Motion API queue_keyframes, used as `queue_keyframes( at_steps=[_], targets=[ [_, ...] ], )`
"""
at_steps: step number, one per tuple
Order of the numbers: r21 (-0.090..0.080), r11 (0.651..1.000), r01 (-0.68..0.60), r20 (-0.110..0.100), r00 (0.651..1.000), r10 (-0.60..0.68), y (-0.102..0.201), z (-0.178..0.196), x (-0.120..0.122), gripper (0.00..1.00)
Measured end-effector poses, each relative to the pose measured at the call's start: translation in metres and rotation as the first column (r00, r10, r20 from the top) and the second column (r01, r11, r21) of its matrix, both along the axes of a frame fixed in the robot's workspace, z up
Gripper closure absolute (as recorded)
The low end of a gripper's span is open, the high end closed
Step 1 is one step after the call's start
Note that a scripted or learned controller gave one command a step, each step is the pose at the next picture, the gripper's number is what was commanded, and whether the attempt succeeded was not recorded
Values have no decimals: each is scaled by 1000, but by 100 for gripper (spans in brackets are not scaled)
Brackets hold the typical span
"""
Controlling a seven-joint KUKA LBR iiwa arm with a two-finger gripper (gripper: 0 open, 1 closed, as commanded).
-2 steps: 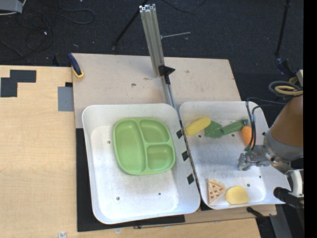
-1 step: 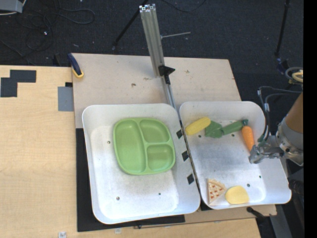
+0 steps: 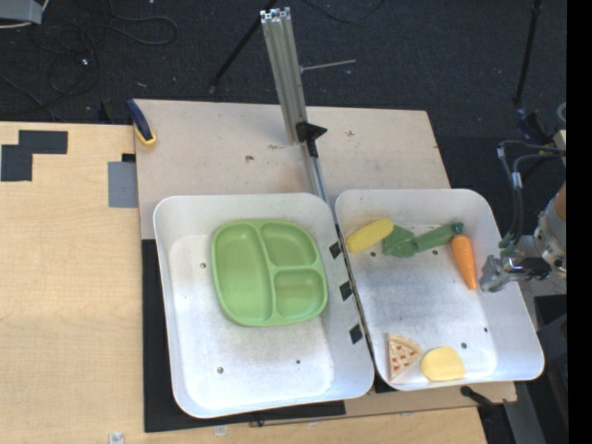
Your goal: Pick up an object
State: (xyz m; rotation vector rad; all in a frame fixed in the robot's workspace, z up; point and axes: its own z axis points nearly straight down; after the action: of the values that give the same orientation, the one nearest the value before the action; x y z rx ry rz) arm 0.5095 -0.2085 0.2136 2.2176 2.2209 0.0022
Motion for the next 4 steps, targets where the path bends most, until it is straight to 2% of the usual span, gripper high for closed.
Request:
queue_keyframes(
  at_steps=[1,2,3,4],
  targets=[
    [4,1000,-4,-5,1000,4,52,-9,12,100],
    [4,1000,-4,-4,1000,4,102,4,19,100],
    [4,1000,-5,-5,1000,5,165,5,24,100],
    [3,1000,-4,-6,1000,4,207,4,33,100]
  ],
)
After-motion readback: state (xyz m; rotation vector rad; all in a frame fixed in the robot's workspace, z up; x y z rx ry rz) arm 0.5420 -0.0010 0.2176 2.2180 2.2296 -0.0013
